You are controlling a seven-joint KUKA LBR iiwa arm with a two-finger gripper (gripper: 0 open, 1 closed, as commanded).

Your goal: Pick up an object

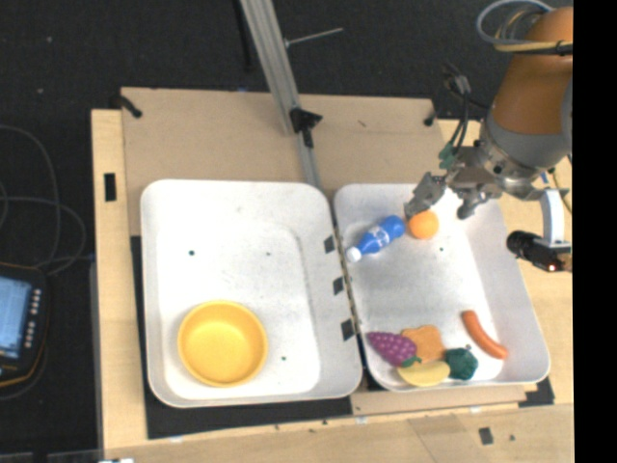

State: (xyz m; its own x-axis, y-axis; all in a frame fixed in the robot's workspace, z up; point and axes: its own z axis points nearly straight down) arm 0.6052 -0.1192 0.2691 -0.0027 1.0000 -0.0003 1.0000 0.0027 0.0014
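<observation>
In the left bin (231,230) a yellow bowl (222,341) sits near the front left corner, well away from the arm. Across the shared edge, in the right bin (501,287), a small blue bottle with a white cap (375,238) lies on its side toward the back left corner, its long axis running slantwise, cap end pointing at the dividing edge and base end just beside a small orange ball (422,225). That ball is what the coming move seems to turn on: it lies directly under the gripper (451,199), just below and between the two dark fingers, which stand spread apart with nothing between them. A straight descent looks enough to bracket it (though the bottle is close enough to be nudged). The ball is round, smooth, plain orange, likely to roll if caught off centre. Along the front edge lie purple grapes (390,345), an orange piece (424,340), a banana (424,374), a green vegetable (461,362) and a red-orange sausage shape (482,334).
</observation>
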